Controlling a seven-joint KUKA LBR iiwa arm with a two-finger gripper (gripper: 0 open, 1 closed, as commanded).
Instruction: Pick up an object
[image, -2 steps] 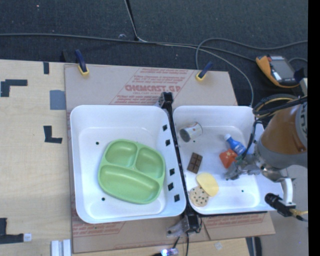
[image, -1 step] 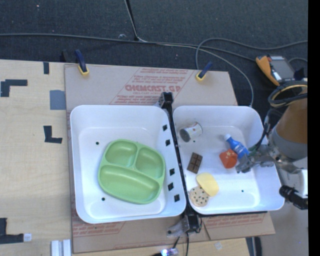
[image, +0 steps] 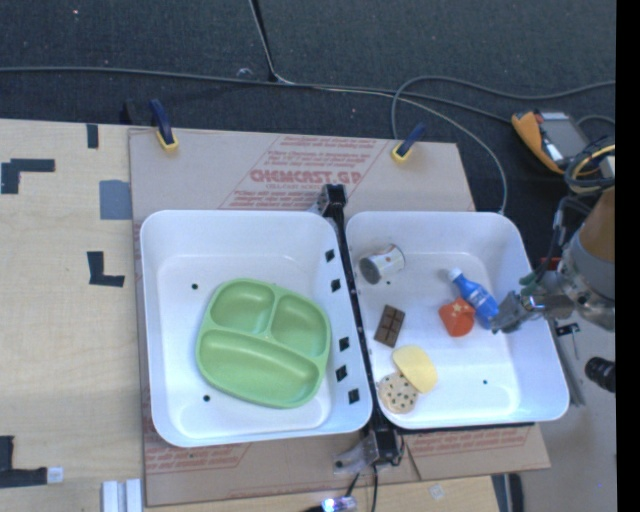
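The task stands at its opening stage: no object is lifted, and every item lies on a bin floor. Approach, closure and lift remain to be done.

The tool (image: 512, 312) sits at the right wall of the right-hand shallow white bin (image: 500, 235), low over the rim. Whether it is wide or narrow cannot be told at this resolution, and nothing is seen between its tips. The grey arm with its orange band (image: 600, 235) reaches in from the right.

Contents of the right-hand bin:
- a blue plastic bottle with a white cap (image: 472, 294), lying tilted, its lower end just beside the tool;
- a small red rounded object (image: 457, 318), touching the bottle;
- a grey and white cylindrical cup (image: 381, 264), on its side near the divider;
- a brown rectangular chocolate bar (image: 389, 325);
- a pale yellow rounded piece (image: 415, 367);
- a speckled round cookie (image: 399, 394), touching the yellow piece.

The left-hand shallow white bin (image: 160, 300) holds one green compartmented plastic tray (image: 264, 342), lying flat.

The bottle is judged the likeliest target, being nearest the tool.
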